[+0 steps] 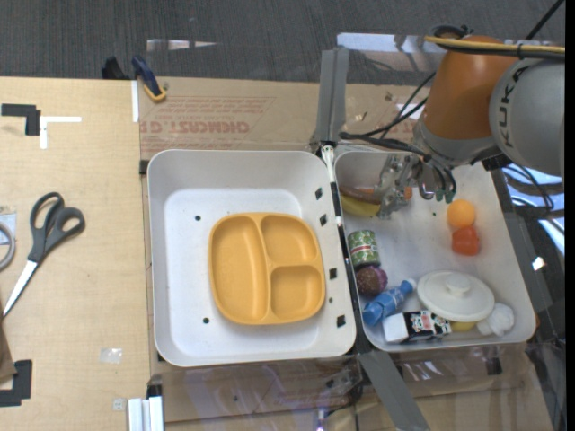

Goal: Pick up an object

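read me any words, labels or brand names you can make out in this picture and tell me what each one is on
"KUKA", in part, on the grey arm at the right edge.
Red print on the cardboard sheet behind the left bin: upside down and blurred, not readable.
Label on the small green can: too small to read.
Black and white box: print too small to read.

The arm (pixel 530 106) is grey, round and smooth, with dark letters on its side. A wide orange band (pixel 467 83) sits above the wrist. Thin black cables run beside the metal claw (pixel 409 187).
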